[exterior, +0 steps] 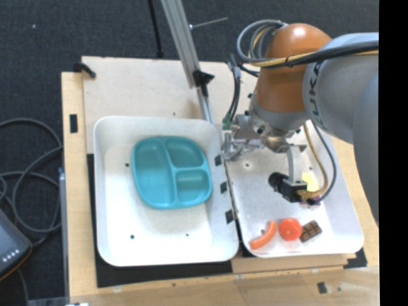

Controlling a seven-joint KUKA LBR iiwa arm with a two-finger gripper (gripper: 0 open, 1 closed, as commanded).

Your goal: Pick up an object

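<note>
The pale wooden tabletop [127, 81] carries two shallow white bins that touch along their inner walls. In the left bin [105, 190] lies a teal plate [171, 171] with three compartments. It lies flat, a little above the middle of the bin.

At the wall between the two bins, over the upper left corner of the right bin [255, 190], hang the jaws at the end of the grey arm [344, 81], which comes in from the right. They are above the bin floor, and nothing can be seen between them. I cannot tell whether the jaws are spread or pressed together, because the metal parts there are small and mixed with cables.

The things that could be picked up are well apart from the jaws, in a row along the lower edge of the right bin. First is an orange curved piece [263, 234], shaped like a small carrot. Just beside it is a round orange-red ball [290, 229], then a brown block [310, 231] like a piece of chocolate. Higher up, toward the right side of this bin, is a small pale yellow thing [310, 182], partly hidden.
</note>
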